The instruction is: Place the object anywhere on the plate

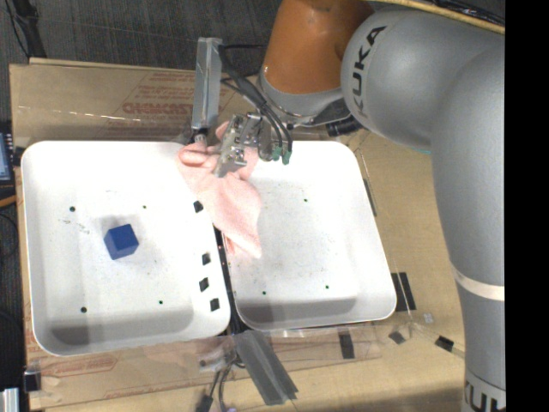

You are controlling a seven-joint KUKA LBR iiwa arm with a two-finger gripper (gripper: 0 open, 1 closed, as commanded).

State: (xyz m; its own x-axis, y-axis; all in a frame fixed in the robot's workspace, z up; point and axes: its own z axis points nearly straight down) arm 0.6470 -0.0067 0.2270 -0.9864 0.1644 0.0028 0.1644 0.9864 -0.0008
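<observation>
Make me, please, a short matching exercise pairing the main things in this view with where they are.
Things:
1. blue cube
2. pink cloth
3. gripper
4. cardboard

Places:
A. hanging over the seam between the bins
B. beyond the left bin's far rim
C. on the left bin's floor
D. at the cloth's upper end

Pairs: 1-C, 2-A, 3-D, 4-B

You look down from one fixed camera above the bench, at a slant. Both white bins (51, 230) lie side by side below you. The arm (429, 75) enters from your right, near the lens.
</observation>
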